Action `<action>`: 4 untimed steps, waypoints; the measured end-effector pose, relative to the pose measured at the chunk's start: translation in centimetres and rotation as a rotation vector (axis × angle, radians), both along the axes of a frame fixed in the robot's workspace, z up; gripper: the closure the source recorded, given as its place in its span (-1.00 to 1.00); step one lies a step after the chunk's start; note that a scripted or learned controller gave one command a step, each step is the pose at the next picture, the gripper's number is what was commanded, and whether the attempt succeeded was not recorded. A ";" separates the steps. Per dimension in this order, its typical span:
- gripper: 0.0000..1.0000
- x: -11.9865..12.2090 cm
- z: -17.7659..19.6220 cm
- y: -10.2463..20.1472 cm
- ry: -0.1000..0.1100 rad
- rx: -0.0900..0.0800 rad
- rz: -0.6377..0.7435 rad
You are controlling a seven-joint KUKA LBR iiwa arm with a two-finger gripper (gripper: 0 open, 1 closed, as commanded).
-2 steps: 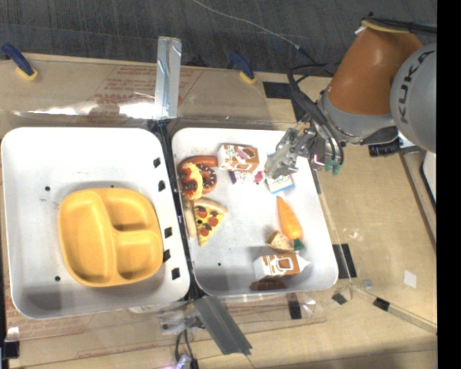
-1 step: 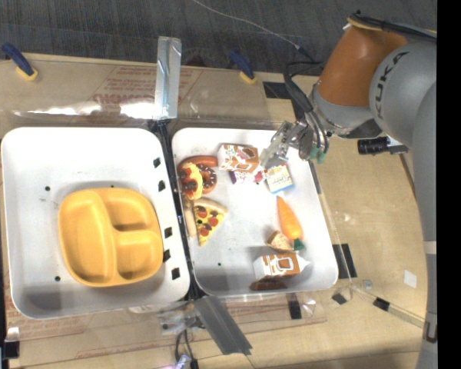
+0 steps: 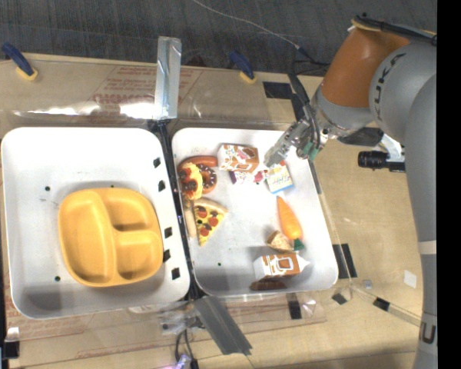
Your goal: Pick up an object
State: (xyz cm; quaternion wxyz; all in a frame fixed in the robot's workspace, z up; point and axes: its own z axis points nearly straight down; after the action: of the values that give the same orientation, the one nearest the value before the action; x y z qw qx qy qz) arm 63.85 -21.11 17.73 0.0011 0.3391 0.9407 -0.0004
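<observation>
Below, my gripper [image 3: 280,157] hovers over a small card [image 3: 280,179], finger state unclear; light, flat, best pinched by edges.

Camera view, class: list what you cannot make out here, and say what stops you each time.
- Gripper, camera view: too small and blurred to tell its finger state.
- Small card under it: print too small to read.
- Dark item at the right bin's near wall: partly hidden by the carton.
- Arm: cut off by the frame's edge.
</observation>
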 end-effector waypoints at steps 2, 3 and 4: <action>1.00 -6.9 -7.2 1.9 0.011 0.003 -0.131; -1.00 -6.7 -6.8 1.9 0.004 0.002 -0.130; -1.00 -11.4 -8.5 0.3 0.000 0.002 -0.262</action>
State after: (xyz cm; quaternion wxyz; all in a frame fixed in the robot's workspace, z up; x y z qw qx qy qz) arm 52.42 -20.80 9.28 0.0006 0.4590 0.8884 0.0004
